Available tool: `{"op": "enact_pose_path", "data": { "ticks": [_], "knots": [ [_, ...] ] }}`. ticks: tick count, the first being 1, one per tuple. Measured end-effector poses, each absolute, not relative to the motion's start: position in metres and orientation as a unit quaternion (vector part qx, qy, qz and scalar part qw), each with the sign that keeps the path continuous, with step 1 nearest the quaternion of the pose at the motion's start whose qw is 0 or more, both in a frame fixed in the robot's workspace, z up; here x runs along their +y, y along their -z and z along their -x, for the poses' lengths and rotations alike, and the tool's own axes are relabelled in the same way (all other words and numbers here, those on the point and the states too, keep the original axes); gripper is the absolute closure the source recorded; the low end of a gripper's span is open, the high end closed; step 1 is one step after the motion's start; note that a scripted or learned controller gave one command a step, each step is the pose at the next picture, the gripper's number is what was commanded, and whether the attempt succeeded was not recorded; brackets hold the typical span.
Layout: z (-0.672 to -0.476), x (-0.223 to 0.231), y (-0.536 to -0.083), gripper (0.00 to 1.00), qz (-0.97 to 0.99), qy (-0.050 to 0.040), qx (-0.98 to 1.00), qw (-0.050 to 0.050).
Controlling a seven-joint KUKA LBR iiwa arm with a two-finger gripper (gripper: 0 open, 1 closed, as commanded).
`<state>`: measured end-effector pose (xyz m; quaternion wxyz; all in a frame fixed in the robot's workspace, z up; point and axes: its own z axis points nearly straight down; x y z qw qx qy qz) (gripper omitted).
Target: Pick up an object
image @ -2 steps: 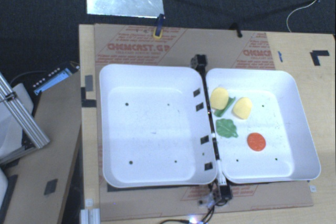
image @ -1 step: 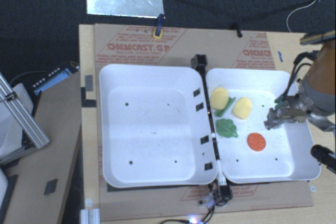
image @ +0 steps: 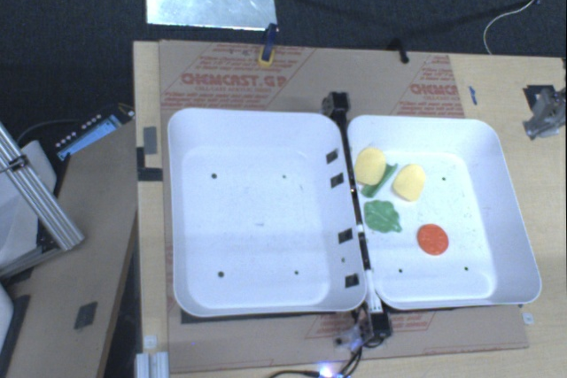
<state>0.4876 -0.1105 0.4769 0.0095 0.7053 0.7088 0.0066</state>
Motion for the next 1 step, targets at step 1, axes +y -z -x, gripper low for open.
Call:
{"op": "enact_pose_path", "data": {
  "ticks": [1],
  "knots": [
    [-0.5473,-0.1545,-0.5282,1.0,-0.707,-0.002,0.707,0.006]
  ]
}}
